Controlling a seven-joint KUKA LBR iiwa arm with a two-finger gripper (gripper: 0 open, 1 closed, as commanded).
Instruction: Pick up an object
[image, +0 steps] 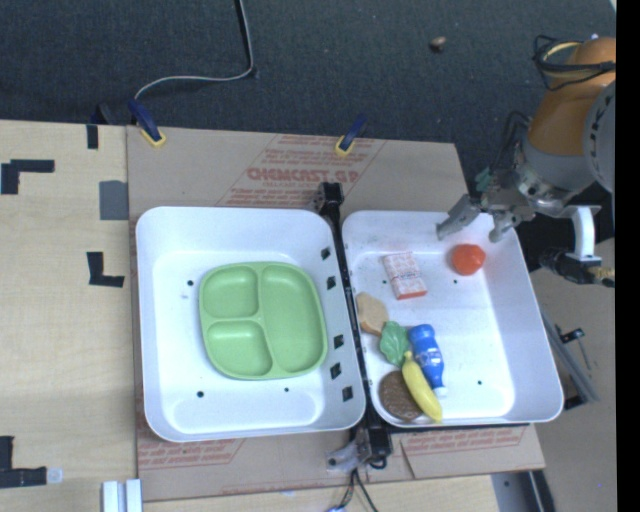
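With its two fingers spread apart and holding nothing, the gripper (472, 222) hangs over the far side of the right bin (520, 390), just above the red ball (467, 259), seemingly lined up to close on it.
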